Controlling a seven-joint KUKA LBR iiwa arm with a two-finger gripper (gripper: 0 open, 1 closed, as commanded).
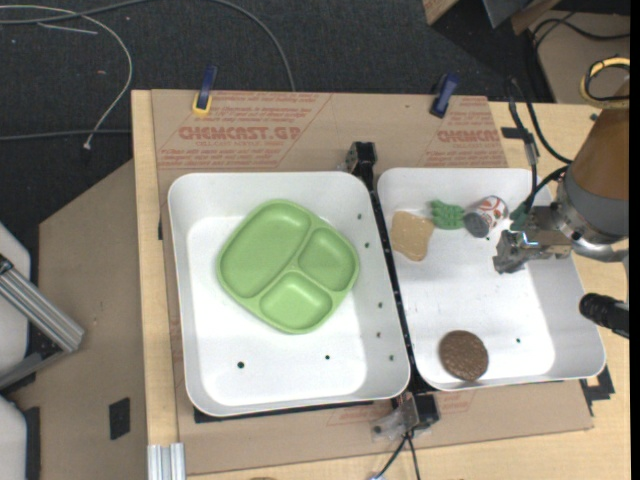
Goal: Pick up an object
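Brown round cookie [464,354] sits alone; pincer [510,253] — grip state unclear — hovers near the small ball [489,208] and green toy [449,214] — risk: nudging both, missed grasp.

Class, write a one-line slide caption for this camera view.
Gripper over right bin near small objects; green divided plate in left bin.

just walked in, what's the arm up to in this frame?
The KUKA arm reaches in from the right, and its pincer hangs over the right bin, near the far-right part of it. Nothing shows between its fingers. In that bin lie a tan piece, a green item and a small red-and-white object along the far side, plus a brown round disc near the front edge. The left bin holds a green divided plate. No pick has happened yet.
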